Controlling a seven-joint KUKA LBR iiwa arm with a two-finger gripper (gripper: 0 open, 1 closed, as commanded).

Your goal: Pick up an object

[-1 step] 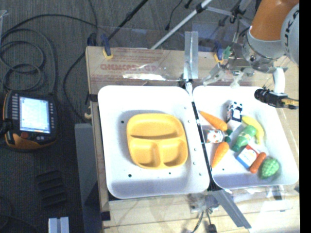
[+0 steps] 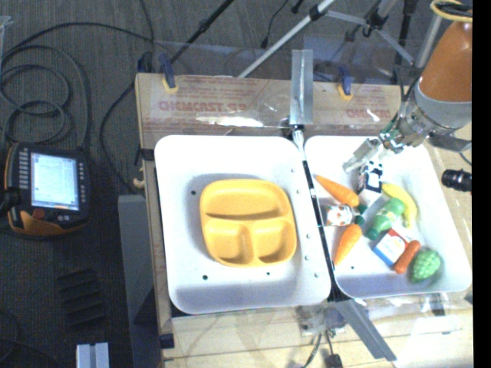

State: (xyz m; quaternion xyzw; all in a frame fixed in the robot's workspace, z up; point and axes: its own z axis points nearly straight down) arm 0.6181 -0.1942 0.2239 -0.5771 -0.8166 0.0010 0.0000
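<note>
Looking down on the bench, I see the gripper (image 2: 374,152) hovering over the back of the right bin (image 2: 453,280), its fingers spread apart and empty. Just below it sits a small black-and-white toy (image 2: 373,178), beside a banana (image 2: 403,200) and a carrot (image 2: 337,190). A second carrot (image 2: 347,241) lies nearer the front. The left bin (image 2: 176,282) carries a yellow divided tray (image 2: 247,221).
</note>
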